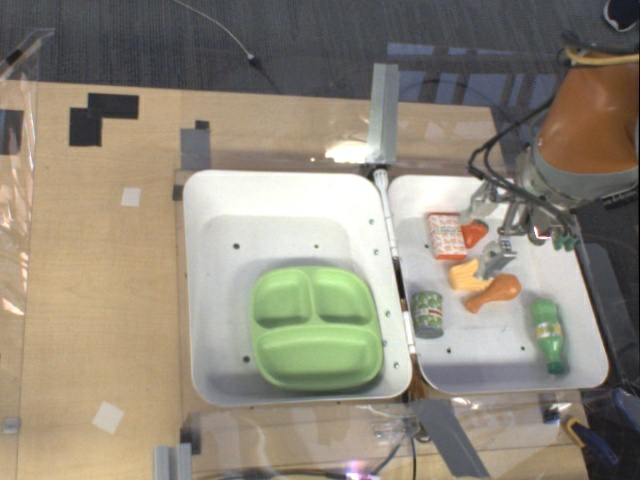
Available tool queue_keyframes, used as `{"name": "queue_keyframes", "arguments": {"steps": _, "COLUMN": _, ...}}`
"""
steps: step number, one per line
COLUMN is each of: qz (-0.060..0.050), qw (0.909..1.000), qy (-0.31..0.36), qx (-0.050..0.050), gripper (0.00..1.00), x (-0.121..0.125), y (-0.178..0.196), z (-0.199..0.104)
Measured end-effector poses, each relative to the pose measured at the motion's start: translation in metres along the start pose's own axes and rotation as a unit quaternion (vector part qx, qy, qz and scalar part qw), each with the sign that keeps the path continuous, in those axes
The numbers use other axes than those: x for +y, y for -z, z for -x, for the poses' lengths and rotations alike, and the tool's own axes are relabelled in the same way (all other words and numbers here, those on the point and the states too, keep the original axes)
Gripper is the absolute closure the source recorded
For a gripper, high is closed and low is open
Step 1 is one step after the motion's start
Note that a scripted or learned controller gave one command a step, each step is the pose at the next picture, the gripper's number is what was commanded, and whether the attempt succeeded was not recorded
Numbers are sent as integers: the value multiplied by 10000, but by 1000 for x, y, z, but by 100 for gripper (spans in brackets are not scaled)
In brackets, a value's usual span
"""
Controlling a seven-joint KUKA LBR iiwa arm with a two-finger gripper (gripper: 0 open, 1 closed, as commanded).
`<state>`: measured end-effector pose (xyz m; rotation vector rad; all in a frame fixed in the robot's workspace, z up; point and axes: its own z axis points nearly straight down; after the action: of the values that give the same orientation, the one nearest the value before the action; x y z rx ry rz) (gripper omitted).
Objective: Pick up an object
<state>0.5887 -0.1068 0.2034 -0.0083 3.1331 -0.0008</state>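
Two white bins sit side by side on the table (pixel 120 298); the left bin (pixel 215 218) holds a green divided tray (pixel 316 326), lower centre of frame. The right bin (pixel 580 353) holds the small stuff: a red-and-white carton (pixel 444 234) at upper left of that bin, a small red piece (pixel 474 234) just beside it, a yellow wedge (pixel 464 275) below, an orange drumstick-shaped toy (pixel 493 292) touching or nearly touching the wedge, a small green can (pixel 427 313) near the divider, and a green bottle (pixel 548 336) at lower right. The arm comes in from upper right of frame, and the gripper (pixel 508 230) hangs over the upper middle of the right bin. Fingers (pixel 496 256) look spread, tips pointing down near the wedge and drumstick, nothing pinched between them. Pick target is probably the wedge or the drumstick, since they lie right under the tips, though that is a guess. To do it well: centre on one item, not the seam between the two, keep the fingers spread until they straddle it, go low, close across the narrow side. The risk is nudging the neighbour or closing on air. The can and bottle are well apart and look like cleaner targets.
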Motion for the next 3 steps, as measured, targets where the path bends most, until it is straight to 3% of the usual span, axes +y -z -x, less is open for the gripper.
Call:
{"name": "queue_keyframes", "arguments": {"steps": 1, "qz": -3, "qw": 9990, "qy": -443, "qx": -48, "gripper": 0, "x": 2, "y": -96, "z": 23}}
{"name": "queue_keyframes", "arguments": {"steps": 2, "qz": -9, "qw": 9991, "qy": -408, "qx": -127, "gripper": 100, "x": 3, "y": -81, "z": 28}}
{"name": "queue_keyframes", "arguments": {"steps": 3, "qz": 22, "qw": 9914, "qy": -1309, "qx": -27, "gripper": 100, "x": 103, "y": -14, "z": 70}}
